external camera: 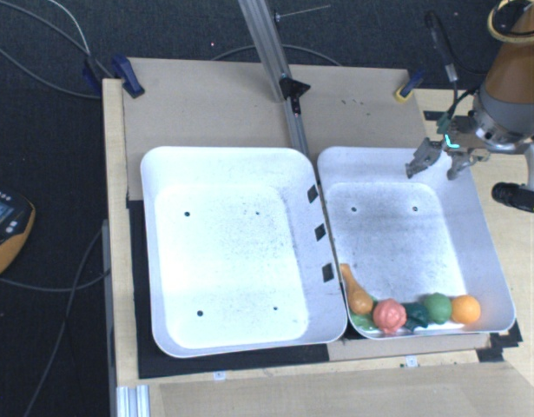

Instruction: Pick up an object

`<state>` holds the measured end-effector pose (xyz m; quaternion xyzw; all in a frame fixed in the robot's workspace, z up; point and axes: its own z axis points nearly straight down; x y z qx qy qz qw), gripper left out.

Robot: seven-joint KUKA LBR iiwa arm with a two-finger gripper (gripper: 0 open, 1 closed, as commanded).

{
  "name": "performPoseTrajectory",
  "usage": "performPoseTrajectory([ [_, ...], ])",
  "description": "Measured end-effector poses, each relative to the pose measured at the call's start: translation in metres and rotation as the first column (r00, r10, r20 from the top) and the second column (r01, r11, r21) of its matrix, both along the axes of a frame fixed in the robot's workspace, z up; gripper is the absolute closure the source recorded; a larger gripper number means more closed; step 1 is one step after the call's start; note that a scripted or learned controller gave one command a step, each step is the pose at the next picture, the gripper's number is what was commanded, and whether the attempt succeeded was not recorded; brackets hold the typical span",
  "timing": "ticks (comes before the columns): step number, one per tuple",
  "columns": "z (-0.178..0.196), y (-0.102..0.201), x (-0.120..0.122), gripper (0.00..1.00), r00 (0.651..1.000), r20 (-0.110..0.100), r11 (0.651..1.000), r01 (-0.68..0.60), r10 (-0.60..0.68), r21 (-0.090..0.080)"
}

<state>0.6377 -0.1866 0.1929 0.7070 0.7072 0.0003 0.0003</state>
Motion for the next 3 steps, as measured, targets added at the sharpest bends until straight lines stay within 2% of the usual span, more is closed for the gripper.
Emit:
performPoseTrajectory([
  [1, 0.0, 0.0, 0.0, 0.0, 1.0, 0.0, 1.0, 0.0, 0.0, 0.0],
  [3, -0.101, -0.008, -0.006, 0.0, 1.0, -0.005, 1.0, 0.0, 0.0, 0.001],
])
